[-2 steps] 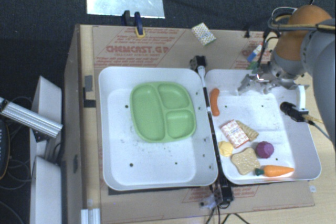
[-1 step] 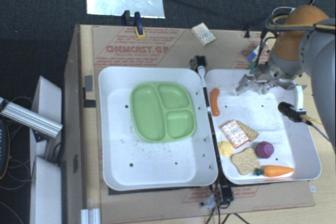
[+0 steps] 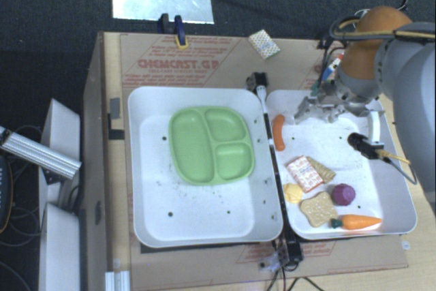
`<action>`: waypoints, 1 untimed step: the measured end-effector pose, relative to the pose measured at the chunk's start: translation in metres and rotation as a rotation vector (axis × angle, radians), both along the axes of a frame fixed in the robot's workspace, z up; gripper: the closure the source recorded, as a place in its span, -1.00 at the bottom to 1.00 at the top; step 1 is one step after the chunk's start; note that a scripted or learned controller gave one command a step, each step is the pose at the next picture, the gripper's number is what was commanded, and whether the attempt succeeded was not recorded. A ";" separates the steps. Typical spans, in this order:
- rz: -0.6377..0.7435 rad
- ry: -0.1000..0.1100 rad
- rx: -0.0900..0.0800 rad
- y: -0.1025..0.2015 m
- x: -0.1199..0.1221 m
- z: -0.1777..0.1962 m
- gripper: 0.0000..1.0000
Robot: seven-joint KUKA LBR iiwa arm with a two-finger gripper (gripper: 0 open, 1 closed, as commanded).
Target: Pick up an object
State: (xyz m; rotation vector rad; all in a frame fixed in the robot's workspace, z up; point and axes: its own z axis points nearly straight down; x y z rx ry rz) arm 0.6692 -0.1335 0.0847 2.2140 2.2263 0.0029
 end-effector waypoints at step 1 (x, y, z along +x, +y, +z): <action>0.000 0.001 0.000 0.025 0.000 0.000 -1.00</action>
